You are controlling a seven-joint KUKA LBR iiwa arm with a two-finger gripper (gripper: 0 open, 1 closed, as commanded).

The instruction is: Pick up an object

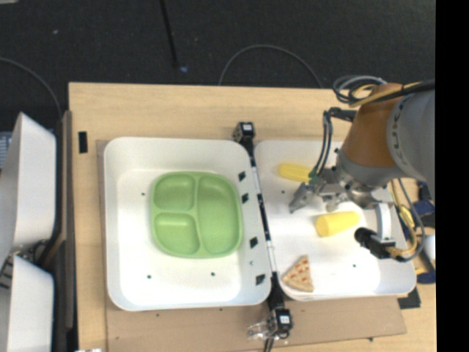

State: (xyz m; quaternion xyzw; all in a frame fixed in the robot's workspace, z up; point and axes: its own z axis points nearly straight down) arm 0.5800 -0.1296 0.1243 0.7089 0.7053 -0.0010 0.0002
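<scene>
Two shallow white bins sit side by side on the wooden desk [183, 108], and all the action is over the right bin [344, 288]! The grey arm [414, 134] with its orange band reaches in from the right, and the claw [314, 194] hangs low over the middle of that bin. Spread or pressed together? Cannot tell from up here, because the wrist covers the business end.

Three candidates lie on the bin floor around it. First, a short, rounded yellow piece [294, 171] lies just beyond the claw, toward the bin's far wall and close to the seam between the bins. Second, a yellow cylinder [337, 223] lies on its side just on the near side of the claw. It is very close, but whether the claw touches it I can't say. Third, a pizza slice [299, 273] lies flat in the near-left corner of the right bin, right up by the rim and well apart from the claw.

Over in the left bin [117, 196], a green divided plate [196, 215] with three compartments lies flat in the middle, all by itself and well apart from the arm. A black clip [244, 131] sits at the far end of the seam where the two bins meet.
</scene>
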